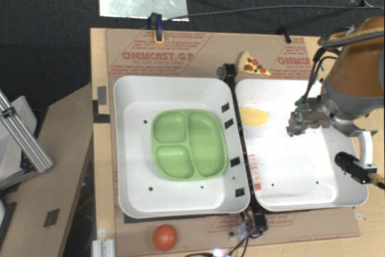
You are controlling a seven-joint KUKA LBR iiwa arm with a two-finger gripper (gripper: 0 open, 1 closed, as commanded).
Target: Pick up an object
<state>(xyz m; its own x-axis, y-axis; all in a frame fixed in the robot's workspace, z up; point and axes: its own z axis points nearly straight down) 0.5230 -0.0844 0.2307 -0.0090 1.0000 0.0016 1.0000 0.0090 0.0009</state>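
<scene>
Gripper (296, 124) hangs low in the right bin (313, 189), up by the far half, with the grey-and-orange arm (358, 78) reaching in from the right edge. The nearest candidate is the yellow flat piece (254, 116), lying on the bin floor by the left wall, near the gripper but clearly apart from it. Nothing shows between the fingers, and the tool is too dark and small here to tell whether the claw is spread or closed, so that stays an open question.

Over in the left bin (129, 189) sits a green divided tray (189, 144), flat and untouched, well apart from the arm. Outside the bins, a pizza-slice toy (253, 64) rests on the board just beyond the right bin's far rim, and an orange-red ball (164, 237) sits on the near edge of the board.

Progress call: the pick looks not yet made. The arm is down at working height near the yellow piece, but no object is off the floor. Left to do, by my read: line up over a target, close on it, and lift it clear.
</scene>
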